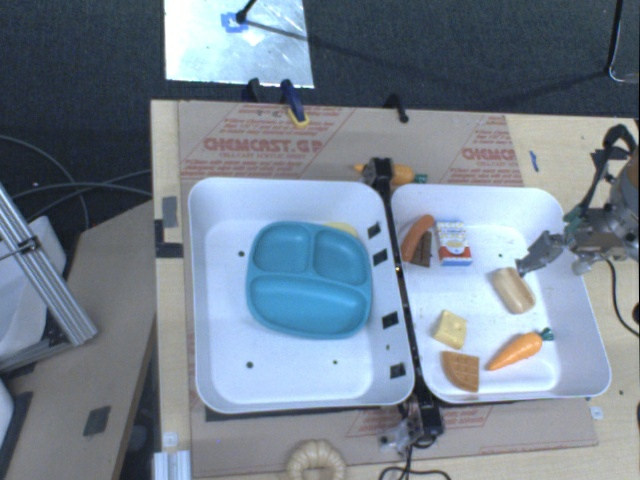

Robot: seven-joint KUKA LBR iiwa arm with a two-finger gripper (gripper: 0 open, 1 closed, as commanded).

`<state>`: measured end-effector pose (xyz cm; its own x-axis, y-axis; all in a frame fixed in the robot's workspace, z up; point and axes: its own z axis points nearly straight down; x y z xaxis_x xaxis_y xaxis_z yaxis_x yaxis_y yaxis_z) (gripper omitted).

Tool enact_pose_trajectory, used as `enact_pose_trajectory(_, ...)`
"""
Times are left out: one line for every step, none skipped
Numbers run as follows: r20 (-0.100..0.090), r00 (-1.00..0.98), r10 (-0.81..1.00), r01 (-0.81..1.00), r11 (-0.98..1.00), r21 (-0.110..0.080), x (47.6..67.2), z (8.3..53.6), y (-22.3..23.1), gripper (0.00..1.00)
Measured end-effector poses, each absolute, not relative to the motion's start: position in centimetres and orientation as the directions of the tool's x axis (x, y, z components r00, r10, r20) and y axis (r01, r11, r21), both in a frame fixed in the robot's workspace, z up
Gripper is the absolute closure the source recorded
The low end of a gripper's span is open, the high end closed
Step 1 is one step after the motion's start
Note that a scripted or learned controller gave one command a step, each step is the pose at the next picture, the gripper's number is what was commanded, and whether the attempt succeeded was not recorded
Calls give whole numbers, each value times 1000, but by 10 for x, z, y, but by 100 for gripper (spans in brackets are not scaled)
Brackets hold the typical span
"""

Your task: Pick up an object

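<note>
The right bin [583,320] holds several toy foods: an orange sausage [413,233] with a dark brown piece [424,252] beside it, a small red and white carton [455,243], a tan bread roll [513,291], a yellow cheese wedge [451,328], a carrot [515,350] and a brown waffle piece [461,370]. My gripper [528,258] reaches in from the right and hovers over the bin's right half. It sits just above and right of the bread roll, with nothing seen in its grasp.
The left bin [205,298] bears a blue divided plate [305,278], with a pale yellow item [343,228] peeking out behind it. Black clips [385,263] run along the divider between the bins. A yellow object [400,175] lies behind the bins on the cardboard.
</note>
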<state>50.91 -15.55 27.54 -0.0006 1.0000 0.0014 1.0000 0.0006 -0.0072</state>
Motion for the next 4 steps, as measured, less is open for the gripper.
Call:
enact_pose_trajectory(0, -3, 1000, 1000, 3, 2, 511, 280, -155, 0)
enact_pose_trajectory(1, -1, 1000, 1000, 1, -2, 501, 225, -156, 0)
enact_pose_trajectory(1, 0, 1000, 1000, 0, -4, 500, 168, -165, 0)
enact_pose_trajectory(2, -1, 1000, 1000, 1, -5, 498, 105, -164, 0)
